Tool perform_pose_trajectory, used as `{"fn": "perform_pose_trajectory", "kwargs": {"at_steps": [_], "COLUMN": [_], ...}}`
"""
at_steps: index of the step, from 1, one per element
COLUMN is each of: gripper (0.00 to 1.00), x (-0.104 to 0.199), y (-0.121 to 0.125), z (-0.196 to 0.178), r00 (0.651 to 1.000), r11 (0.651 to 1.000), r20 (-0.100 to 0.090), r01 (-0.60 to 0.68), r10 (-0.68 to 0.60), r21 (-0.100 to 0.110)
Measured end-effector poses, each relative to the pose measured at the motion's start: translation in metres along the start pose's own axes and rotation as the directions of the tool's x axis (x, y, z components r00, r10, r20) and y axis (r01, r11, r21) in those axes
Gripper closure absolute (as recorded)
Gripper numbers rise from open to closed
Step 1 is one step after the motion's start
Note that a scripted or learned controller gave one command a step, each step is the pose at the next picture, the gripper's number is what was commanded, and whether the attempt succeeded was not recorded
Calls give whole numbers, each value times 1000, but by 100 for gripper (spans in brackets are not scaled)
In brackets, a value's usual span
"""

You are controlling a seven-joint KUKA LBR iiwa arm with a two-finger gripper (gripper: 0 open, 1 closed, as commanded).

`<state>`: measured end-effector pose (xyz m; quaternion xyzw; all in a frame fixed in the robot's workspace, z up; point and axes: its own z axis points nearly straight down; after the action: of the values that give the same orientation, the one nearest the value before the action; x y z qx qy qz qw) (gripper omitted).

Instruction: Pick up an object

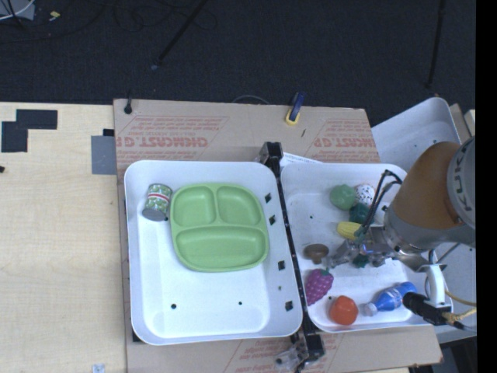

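Arm (458,200): grey casing, wide orange band above wrist, black cable looped alongside, small metal claw (359,252).

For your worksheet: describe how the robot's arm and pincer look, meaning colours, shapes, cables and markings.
The arm is a thick, rounded grey body with a broad orange band above the wrist and dark lettering on the grey. A thin black cable loops beside it. The pincer is small, metallic grey with teal parts.

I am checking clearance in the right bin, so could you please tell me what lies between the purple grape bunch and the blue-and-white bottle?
In the camera view, a round red-orange fruit lies between the purple grape bunch and the blue-and-white bottle.
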<state>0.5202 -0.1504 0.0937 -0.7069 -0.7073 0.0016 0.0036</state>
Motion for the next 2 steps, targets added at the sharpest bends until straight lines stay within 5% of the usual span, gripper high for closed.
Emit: {"fn": "perform_pose_trajectory", "kwargs": {"at_steps": [1,2], "gripper": [100,100], "x": [-2,-7], "y": [0,4], "z": [-13,-56], "r00": [1000,1000], "r11": [1000,1000], "r20": [1,3], "r01": [-6,-4], "r10": [6,4], "r21": [-3,-8]}}
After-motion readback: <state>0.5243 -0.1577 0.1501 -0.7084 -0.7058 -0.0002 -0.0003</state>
